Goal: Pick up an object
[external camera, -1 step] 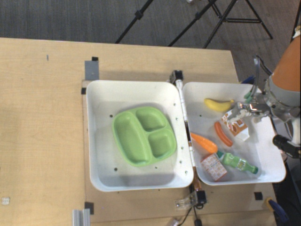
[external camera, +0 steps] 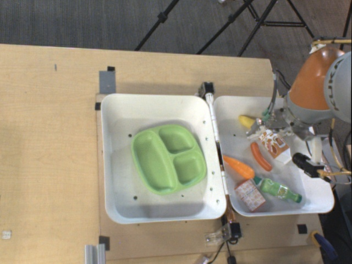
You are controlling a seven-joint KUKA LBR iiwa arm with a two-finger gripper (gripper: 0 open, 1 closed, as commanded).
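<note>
progress looks early from my seat: nothing is lifted yet. the gripper (external camera: 268, 126) hangs low over the right bin (external camera: 324, 202), right at a small carton (external camera: 273, 143) lying beside a red sausage (external camera: 260, 156). i cannot tell how the gripper is set. the carrot (external camera: 238, 167), green bottle (external camera: 278, 190) and yellow piece (external camera: 247, 121) lie nearby in that bin. the left bin (external camera: 113, 147) bears a green tray (external camera: 168, 158). grasp and lift remain, i judge.

A pale wooden bench (external camera: 49, 147) is seen across most of the frame. 2 shallow white bins are set on it side by side: the left bin (external camera: 118, 158) at centre, the right bin (external camera: 319, 194) at right, their rims touching.
</note>
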